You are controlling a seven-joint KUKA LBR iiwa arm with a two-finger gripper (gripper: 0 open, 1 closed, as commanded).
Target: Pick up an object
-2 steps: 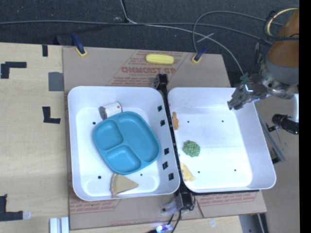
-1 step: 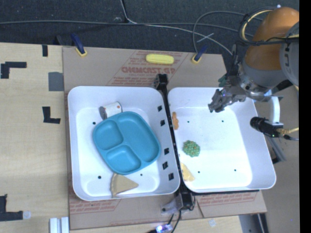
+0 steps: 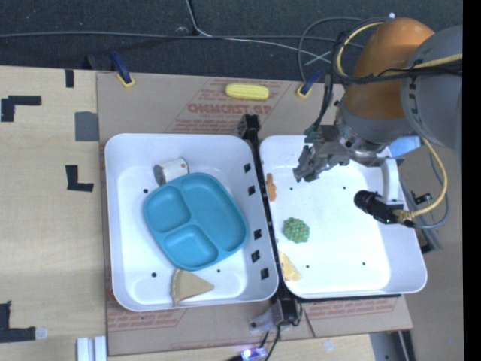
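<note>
Divided plate (image 3: pixel 197 219) in left bin (image 3: pixel 120 224), broccoli (image 3: pixel 296 230) in right bin (image 3: pixel 391 269)

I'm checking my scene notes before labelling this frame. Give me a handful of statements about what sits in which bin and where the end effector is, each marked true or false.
1. The blue tray lies in the left bin. True.
2. The green ball sits in the left bin. False: it is in the right bin.
3. The end effector hangs over the right bin. True.
4. The end effector grips the green ball. False: the ball lies on the bin floor, apart from it.
5. The yellow item lies on the cardboard beyond the bins. True.
6. The cup stands in the middle of the blue tray. False: it lies beside the tray's far edge.
</note>
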